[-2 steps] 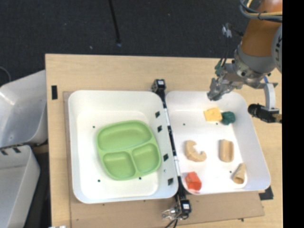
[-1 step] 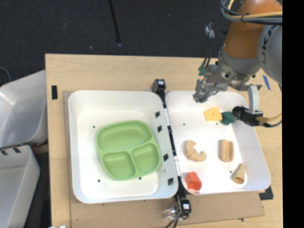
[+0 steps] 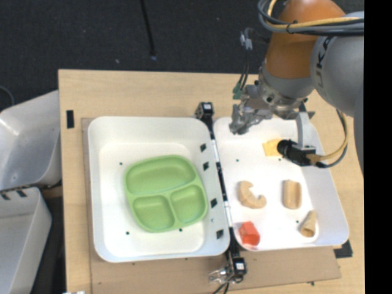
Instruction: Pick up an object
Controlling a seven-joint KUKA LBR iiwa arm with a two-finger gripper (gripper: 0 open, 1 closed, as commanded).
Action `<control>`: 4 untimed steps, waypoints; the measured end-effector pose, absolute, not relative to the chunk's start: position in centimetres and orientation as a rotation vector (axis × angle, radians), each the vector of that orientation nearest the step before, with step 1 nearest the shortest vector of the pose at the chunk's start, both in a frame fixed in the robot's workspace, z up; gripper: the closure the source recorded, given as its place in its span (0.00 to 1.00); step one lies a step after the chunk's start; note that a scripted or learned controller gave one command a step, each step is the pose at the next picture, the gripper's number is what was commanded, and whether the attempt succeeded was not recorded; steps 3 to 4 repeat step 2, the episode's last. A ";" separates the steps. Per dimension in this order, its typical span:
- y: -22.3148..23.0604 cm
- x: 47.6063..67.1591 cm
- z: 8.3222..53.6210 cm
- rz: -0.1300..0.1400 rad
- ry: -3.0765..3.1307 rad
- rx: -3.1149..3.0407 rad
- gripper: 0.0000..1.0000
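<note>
While nothing is held, gripper [image 3: 240, 126] is poised over right bin [image 3: 324, 225] | finger state indeterminate | step: approach | next: descent onto croissant [image 3: 250, 195] required

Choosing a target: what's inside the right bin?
The right bin holds a curved pastry, a bread roll, a cone, a red block and a yellow piece, partly covered by a black part.

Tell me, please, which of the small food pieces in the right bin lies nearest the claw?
The yellow piece, just below-right of the claw; the curved tan piece, tan roll, cone and red piece lie lower.
</note>
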State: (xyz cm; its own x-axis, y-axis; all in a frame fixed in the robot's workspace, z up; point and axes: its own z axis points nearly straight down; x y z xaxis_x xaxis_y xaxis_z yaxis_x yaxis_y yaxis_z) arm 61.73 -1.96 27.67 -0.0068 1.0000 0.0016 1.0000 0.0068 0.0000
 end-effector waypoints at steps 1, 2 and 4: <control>3.0 61.0 25.8 0.001 -2.227 -2.215 1.00; 7.7 59.7 26.1 0.000 -2.228 -2.213 1.00; 7.7 59.7 26.1 0.000 -2.228 -2.213 1.00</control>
